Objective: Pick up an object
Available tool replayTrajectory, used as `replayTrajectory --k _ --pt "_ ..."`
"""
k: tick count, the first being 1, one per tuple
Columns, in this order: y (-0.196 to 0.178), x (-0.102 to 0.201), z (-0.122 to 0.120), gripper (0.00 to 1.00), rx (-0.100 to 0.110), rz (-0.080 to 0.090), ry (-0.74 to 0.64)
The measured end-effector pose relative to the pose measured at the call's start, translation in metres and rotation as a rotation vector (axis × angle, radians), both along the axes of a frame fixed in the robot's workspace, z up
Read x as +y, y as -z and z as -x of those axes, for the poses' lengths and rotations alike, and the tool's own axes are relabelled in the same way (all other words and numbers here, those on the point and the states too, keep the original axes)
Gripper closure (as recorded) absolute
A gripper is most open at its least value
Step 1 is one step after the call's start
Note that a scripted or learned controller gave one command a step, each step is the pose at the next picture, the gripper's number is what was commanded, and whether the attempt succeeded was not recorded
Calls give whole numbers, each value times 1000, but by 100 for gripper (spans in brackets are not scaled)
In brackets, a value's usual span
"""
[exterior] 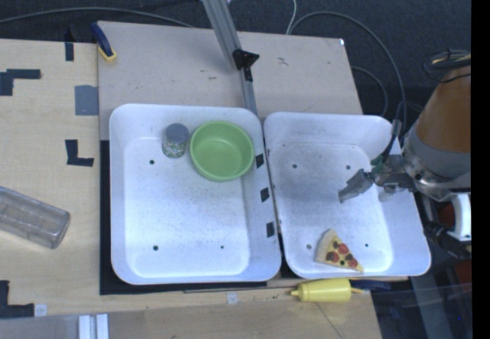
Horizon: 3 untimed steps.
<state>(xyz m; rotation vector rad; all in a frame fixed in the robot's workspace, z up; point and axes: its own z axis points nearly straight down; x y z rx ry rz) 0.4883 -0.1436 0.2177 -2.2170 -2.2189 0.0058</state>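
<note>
Your pincer (357,187), I cannot tell its state, hangs mid-right; lower it squarely over the pizza (338,250) at lower right

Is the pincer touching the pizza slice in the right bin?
Apart. The camera view shows the pincer hanging above bare bin floor, with white floor between it and the pizza slice near the front wall.

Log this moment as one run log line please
gripper: over right bin, nothing between fingers | pizza slice: right bin, near corner | green bowl, can: left bin
</note>
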Motion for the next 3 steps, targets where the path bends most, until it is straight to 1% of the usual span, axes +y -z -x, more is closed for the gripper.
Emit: replayTrajectory --k 1,2,3 --pt "65 0 3 0 3 -1 1" --pt "113 9 0 0 2 -1 -1" --pt "101 9 0 100 -1 -2 -1"
